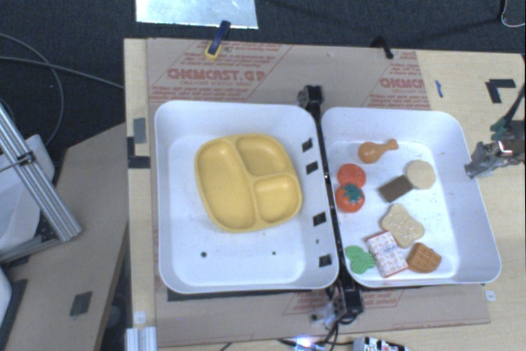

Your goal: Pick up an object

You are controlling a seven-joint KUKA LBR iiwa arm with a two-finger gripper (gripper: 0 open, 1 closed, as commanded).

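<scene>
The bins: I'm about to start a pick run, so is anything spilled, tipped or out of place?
Nothing stands out. The yellow tray lies flat in the left bin; the toy foods sit inside the right bin.

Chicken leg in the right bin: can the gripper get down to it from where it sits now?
Probably yes. The chicken leg lies apart from the other food, nothing on top, and the gripper sits just past the bin's right rim.
</scene>
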